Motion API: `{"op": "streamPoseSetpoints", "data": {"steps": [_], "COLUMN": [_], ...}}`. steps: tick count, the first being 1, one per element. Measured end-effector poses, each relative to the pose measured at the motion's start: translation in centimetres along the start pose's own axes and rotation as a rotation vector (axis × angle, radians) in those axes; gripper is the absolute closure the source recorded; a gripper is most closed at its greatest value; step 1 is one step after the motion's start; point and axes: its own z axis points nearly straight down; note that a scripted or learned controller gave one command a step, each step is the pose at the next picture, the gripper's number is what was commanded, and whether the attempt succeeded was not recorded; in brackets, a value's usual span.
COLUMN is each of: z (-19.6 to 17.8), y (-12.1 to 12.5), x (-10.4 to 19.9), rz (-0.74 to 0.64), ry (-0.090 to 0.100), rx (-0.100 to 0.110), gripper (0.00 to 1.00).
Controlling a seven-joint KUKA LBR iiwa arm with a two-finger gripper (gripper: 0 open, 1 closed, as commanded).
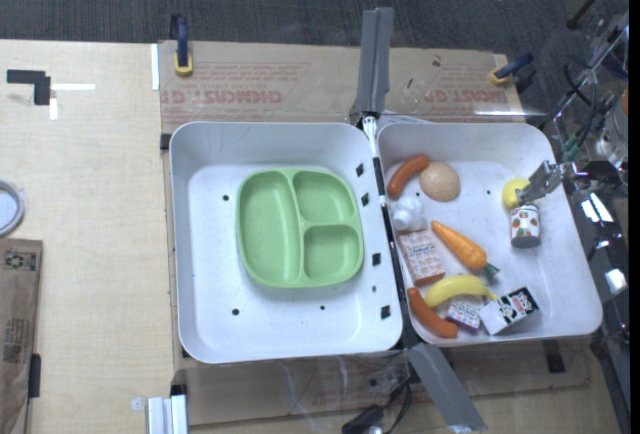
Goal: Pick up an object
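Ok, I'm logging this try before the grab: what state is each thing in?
Green tray: flat in the left bin, compartments bare.
Can: upright, right bin.
Carrot: lying on its side.
Banana: lying flat.
Small carton: tipped over.
Pincer: over the right bin, by the can.

One fixed camera, mounted above the bench (90, 222), looking down at a slant. Far side of the scene sits at the frame's top, where dark floor runs behind the bench edge; near bench edge falls at the bottom. Distance moderate: both bins fit whole, the left bin (200, 252) around frame centre, the right bin (570, 302) toward the right edge. Bench surface extends off the left side. The arm's hardware enters at the right margin. Bin floors fully visible; the walls nearest the camera appear foreshortened.
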Motion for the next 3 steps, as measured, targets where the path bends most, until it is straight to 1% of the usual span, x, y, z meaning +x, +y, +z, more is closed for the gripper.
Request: {"op": "streamPoseSetpoints", "data": {"steps": [1,2,3], "z": [12.4,11.5,2.4], "y": [2.5,2.4,5.4], "x": [-0.5,-1.0,3.3], "rz": [0.015,0.018,0.102], "ry": [0.013,0.005,-0.001], "rx": [-0.005,-0.003,-0.002], "gripper": [0.00,1.00,1.00]}}
